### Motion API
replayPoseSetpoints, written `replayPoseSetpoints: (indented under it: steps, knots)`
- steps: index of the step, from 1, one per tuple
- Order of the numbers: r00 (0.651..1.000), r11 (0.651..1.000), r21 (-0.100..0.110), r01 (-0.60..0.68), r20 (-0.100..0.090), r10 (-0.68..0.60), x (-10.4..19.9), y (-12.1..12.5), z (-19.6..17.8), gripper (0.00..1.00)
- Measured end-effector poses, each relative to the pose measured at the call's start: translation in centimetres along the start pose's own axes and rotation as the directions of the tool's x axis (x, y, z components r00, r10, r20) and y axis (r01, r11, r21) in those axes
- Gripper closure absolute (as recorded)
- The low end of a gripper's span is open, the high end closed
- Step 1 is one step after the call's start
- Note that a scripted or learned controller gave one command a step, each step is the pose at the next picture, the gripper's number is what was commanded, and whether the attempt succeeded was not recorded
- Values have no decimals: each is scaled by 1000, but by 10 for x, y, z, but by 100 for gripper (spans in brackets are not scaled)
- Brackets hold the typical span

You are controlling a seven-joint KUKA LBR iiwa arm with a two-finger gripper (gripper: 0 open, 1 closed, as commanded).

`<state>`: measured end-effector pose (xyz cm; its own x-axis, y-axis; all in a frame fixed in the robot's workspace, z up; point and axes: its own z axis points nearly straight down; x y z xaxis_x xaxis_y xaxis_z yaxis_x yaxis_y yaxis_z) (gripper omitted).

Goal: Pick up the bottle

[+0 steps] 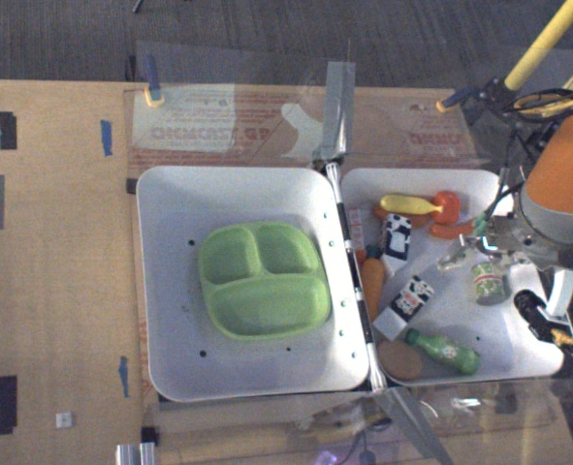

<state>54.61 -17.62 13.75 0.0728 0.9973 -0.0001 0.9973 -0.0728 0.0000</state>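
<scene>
- The bench point(53, 260) is brown board with black and blue tape marks; two white bins sit side by side on it.
- The left bin point(170, 356) holds a green divided plate point(264, 281), three compartments, lying flat near the bin's middle.
- The right bin point(490, 342) holds the clutter; the grey arm point(556, 211) with its orange band reaches in over the bin's right side.
- The gripper point(482, 252) hangs over the right-middle of that bin, just above a small round jar point(488, 282); whether the claw is wide or narrow I cannot tell, as the metal parts blur together there; nothing shows between them.
- The green bottle point(443, 350) lies on its side at the near edge of the right bin, neck toward the left, just beside a brown disc point(400, 359); it is apart from the gripper.
- Two cow-patterned cartons lie left of centre, one far point(396, 235), one nearer point(410, 301); an orange carrot point(373, 284) lies along the left wall; a yellow banana point(410, 203) and a red-orange toy point(447, 211) sit at the far side.
- Step in hand, as I judge it: the approach, with the bottle not yet grasped; the next move calls for shifting nearward, turning the claw across the bottle's body, then descending clear of the brown disc.
</scene>
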Motion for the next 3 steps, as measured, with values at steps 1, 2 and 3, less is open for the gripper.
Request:
replayPoseSetpoints:
  steps: [1, 2, 3]
  knots:
    - [1000, 1000, -8, -5, 1, 5, 34, -68, 28, 0]
    - [970, 970, -2, 243, 1, -243, 8, -67, 30, 0]
    - [970, 970, -5, 241, 3, -241, 8, -67, 21, 100]
